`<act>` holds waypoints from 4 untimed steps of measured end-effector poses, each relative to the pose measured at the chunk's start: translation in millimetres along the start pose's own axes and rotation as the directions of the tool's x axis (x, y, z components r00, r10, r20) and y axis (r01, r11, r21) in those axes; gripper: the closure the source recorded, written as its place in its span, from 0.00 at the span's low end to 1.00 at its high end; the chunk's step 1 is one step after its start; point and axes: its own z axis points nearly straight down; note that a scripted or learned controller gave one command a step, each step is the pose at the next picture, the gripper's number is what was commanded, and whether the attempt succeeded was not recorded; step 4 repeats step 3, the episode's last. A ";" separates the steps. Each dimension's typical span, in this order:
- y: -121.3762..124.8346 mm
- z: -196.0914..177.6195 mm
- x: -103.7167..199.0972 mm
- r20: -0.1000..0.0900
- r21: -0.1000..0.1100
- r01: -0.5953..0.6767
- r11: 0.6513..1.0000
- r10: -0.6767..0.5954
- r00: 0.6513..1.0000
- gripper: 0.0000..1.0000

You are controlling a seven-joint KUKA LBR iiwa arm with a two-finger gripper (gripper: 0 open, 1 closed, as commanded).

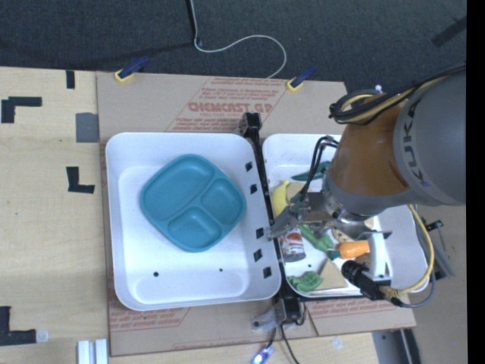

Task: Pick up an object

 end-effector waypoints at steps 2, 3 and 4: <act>1.6 -180.6 0.7 0.002 -0.029 -0.002 1.000 0.002 1.000 1.00; 0.3 -157.2 74.3 0.002 -0.008 0.003 1.000 -0.003 1.000 1.00; 0.3 -157.2 74.3 0.002 -0.008 0.003 1.000 -0.003 1.000 1.00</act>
